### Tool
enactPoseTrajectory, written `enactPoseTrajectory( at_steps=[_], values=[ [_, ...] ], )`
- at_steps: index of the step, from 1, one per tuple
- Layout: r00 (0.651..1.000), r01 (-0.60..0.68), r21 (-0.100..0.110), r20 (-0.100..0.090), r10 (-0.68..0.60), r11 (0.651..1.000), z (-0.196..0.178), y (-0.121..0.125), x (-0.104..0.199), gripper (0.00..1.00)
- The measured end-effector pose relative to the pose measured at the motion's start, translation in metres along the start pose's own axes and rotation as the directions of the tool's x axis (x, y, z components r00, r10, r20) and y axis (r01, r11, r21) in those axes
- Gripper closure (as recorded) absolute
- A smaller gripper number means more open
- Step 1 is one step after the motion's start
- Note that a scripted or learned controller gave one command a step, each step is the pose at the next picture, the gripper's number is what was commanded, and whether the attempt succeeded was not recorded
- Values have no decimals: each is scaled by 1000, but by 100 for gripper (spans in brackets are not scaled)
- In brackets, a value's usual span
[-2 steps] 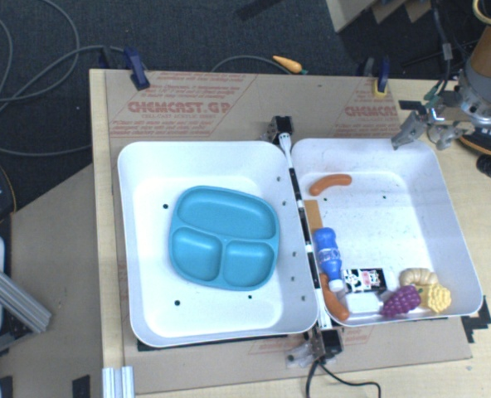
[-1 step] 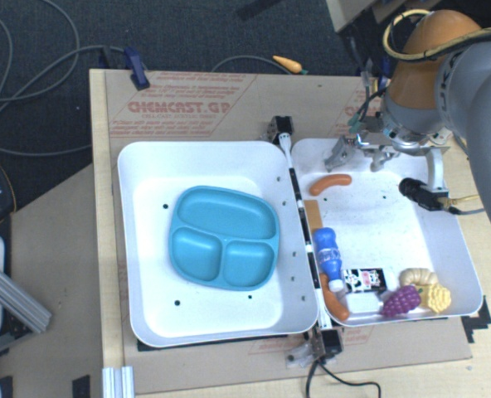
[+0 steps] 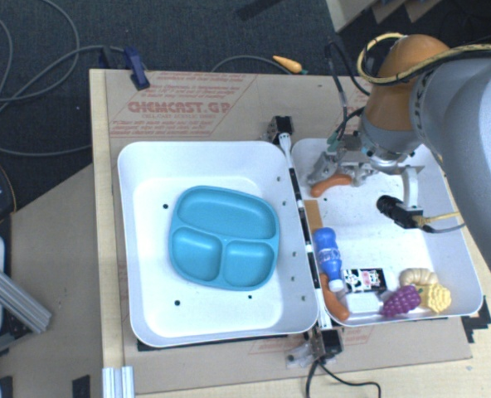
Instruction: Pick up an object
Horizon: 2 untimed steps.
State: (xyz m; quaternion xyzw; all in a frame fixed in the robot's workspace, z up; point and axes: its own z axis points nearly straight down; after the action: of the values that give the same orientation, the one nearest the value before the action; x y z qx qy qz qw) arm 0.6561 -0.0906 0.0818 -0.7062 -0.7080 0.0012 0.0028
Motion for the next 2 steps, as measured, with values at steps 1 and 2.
enactPoseTrajectory(
  at_steps=[1, 2],
  values=[
    [1000, -1, -9, 3, 2, 1000, -3, 11, -1, 0],
    [1000, -3, -3, 2, 3, 1000, -3, 2, -1, 0]
  ],
)
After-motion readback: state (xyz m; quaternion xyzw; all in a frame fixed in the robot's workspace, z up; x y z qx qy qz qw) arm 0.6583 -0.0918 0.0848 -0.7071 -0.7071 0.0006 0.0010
